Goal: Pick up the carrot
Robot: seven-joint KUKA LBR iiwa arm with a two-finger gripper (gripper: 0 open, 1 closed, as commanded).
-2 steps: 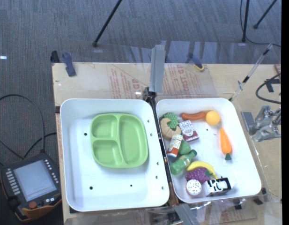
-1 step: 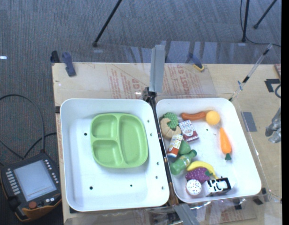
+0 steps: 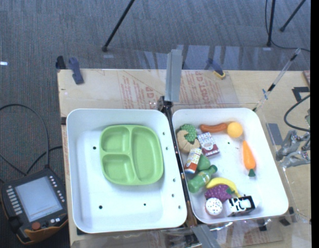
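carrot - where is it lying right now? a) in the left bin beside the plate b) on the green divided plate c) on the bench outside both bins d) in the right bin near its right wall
d: the carrot lies on the floor of the right bin toward its right wall, apart from the orange above it, while the green plate sits in the left bin.

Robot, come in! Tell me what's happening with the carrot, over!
Small orange toy carrot lying free in right white bin, green tip toward camera. Nothing touching it; orange ball just beyond. Green divided plate in left bin.
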